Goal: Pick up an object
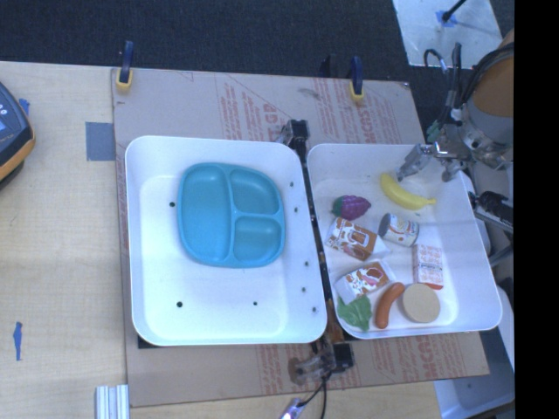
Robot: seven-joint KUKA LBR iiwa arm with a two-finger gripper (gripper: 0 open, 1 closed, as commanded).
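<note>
The right bin [472,321] holds several small objects: a yellow banana [404,192], a purple fruit [351,206], a small tin [400,229], two orange-and-white packets [351,238] [364,279], a red-and-white sachet [428,264], a sausage [388,305], a tan round disc [420,303] and a green leafy piece [355,312]. My gripper [432,159] hangs over the bin's far right corner, just above and right of the banana. Its two fingers are spread apart with nothing between them.
The left bin [148,321] holds a blue divided plate [231,214]. The bins rest on a cardboard sheet [262,103] clamped at the back. A dark device [10,129] lies at the far left of the bench.
</note>
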